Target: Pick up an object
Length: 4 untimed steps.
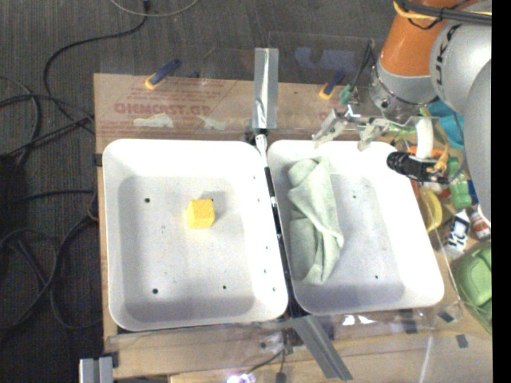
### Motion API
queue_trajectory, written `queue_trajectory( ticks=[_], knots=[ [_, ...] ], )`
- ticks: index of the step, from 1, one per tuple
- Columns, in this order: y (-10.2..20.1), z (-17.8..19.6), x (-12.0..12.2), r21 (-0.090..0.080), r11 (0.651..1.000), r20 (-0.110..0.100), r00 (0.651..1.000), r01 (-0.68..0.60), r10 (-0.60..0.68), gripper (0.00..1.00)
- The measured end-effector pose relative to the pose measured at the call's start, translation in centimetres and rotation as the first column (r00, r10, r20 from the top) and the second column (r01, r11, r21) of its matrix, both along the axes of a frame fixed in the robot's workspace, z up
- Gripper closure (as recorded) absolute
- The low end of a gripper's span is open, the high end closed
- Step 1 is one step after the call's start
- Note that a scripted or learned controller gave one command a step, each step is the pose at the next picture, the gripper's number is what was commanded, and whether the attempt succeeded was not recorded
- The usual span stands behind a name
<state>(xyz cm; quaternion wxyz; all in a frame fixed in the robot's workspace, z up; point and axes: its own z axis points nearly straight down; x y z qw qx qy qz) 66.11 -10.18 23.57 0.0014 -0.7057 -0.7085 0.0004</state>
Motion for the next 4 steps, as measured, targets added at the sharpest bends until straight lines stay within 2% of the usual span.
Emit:
queue_trajectory(
  ticks=[1,2,3,4],
  knots=[
    [-0.5,-6.6,-6.0,-0.001,0.976,0.001,0.976,-0.218,0.218,0.00],
    [-1.7,-13.8,-7.0,-0.004,0.954,0.012,0.953,-0.301,0.301,0.00],
    [-1.4,-14.0,-8.9,-0.014,0.945,0.025,0.944,-0.327,0.328,0.00],
    [-1.3,-14.0,-11.2,-0.016,0.938,0.028,0.938,-0.346,0.346,0.00]
  ],
)
